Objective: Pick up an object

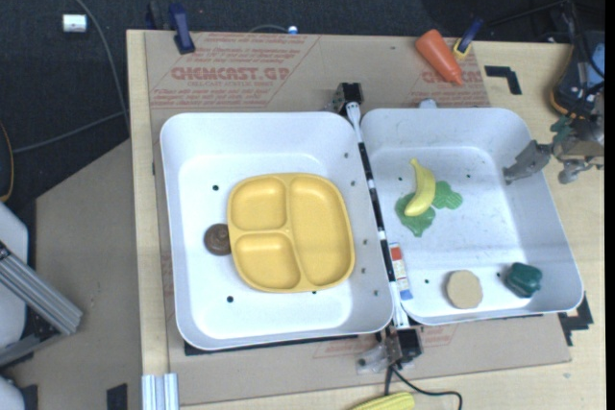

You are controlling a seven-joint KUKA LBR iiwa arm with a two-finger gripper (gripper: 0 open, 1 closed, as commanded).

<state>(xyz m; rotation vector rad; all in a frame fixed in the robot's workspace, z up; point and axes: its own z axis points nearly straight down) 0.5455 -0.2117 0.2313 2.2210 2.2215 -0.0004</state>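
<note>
In the right bin (500, 125) a yellow banana (420, 187) lies partly over a green leafy toy (429, 212) near the bin's left side. A tan round disc (464, 289) and a dark green block (524, 279) rest by the front wall. The left bin (192, 149) holds a yellow divided plate (288, 232), with a small brown round piece (218, 239) touching its left edge. My gripper (550, 165) hovers over the right bin's far right rim. It is open, with nothing between its fingers, and stands well apart from every object.
An orange carrot-shaped toy (440, 58) lies on the cardboard bench behind the right bin. A blue clamp (180, 27) grips the bench's back left edge. A black hinge strip (370, 197) runs between the two bins.
</note>
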